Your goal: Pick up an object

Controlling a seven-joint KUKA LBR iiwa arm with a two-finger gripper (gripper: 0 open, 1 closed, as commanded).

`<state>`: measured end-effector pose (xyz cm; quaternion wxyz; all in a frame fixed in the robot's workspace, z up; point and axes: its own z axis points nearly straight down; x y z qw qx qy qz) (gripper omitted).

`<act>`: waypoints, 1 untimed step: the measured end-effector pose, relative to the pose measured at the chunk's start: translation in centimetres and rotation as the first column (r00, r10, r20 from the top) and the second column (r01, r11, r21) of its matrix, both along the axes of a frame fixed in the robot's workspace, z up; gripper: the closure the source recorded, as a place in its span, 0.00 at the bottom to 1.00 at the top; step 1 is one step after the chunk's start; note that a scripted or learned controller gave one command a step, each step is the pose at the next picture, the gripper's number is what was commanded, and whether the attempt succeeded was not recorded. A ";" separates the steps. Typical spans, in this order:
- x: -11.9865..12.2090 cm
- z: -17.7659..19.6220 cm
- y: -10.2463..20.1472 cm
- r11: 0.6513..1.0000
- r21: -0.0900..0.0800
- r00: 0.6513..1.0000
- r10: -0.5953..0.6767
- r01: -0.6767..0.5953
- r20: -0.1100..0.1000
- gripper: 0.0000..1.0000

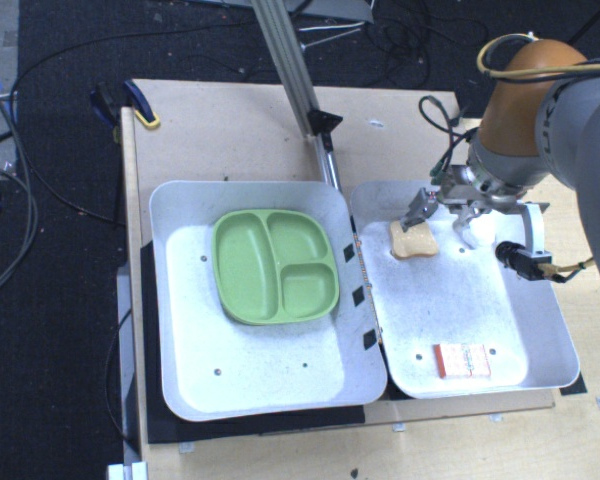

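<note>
The grey two-finger gripper (442,213) hangs with fingers spread just above the pale tan, bread-like lump (413,240), possibly touching its upper edge. The lump lies in the right white bin (540,318), well apart from a small red-and-white box (462,360).

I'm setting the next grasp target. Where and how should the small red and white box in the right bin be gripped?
The red and white box lies flat near the front of the right bin, apart from the tan lump. Probably best to bring the hand straight down from above and close across its shorter width.
</note>
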<state>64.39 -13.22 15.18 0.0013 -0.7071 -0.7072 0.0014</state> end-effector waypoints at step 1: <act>-0.1 -5.4 0.1 1.000 0.000 1.000 0.000 0.000 -0.001 0.00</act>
